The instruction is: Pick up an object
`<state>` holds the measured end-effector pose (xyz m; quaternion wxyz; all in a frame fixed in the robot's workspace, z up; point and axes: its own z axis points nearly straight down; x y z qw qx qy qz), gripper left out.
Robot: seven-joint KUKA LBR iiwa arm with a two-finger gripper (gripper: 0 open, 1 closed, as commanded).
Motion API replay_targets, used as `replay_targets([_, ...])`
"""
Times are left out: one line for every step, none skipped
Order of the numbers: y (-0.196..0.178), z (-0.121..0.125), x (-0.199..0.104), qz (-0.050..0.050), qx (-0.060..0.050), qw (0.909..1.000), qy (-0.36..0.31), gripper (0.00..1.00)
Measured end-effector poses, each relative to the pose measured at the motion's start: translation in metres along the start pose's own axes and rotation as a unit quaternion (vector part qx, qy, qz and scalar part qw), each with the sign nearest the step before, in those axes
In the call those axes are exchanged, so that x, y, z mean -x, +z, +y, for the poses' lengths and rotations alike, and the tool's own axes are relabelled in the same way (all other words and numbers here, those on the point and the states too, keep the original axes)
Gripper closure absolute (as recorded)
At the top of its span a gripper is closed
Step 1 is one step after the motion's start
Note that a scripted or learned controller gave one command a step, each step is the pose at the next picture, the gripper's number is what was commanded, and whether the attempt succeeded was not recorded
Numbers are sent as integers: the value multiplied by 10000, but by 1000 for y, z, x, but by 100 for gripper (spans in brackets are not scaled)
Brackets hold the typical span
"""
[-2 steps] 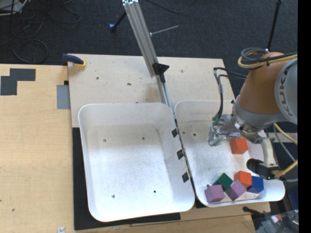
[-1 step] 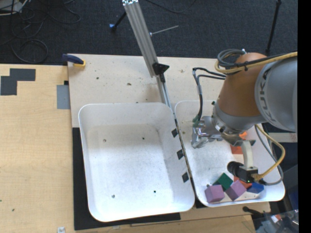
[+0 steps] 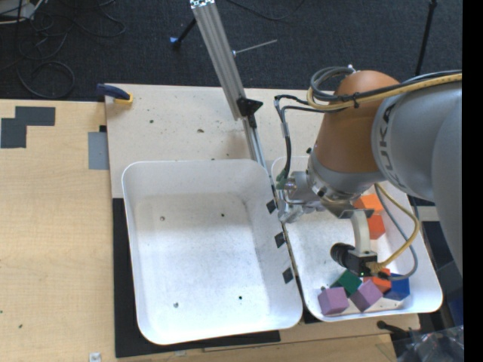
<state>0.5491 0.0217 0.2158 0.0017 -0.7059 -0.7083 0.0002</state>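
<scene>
End effector (image 3: 290, 202) hangs at the left wall of the right bin (image 3: 432, 299); whether it is open or closed cannot be told. Purple cubes (image 3: 333, 300), a green block (image 3: 349, 282) and a blue block (image 3: 398, 286) cluster at that bin's near end, apart from the end effector. An orange block (image 3: 372, 211) lies farther back.

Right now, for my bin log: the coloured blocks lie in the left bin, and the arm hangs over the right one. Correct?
Not quite. The camera view shows the blocks in the right bin, not the left; the arm does hang over the right one.
</scene>
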Motion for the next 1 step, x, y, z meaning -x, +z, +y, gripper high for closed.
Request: replay_targets([-19, 0, -53, 1, 3, 10000, -6, 100])
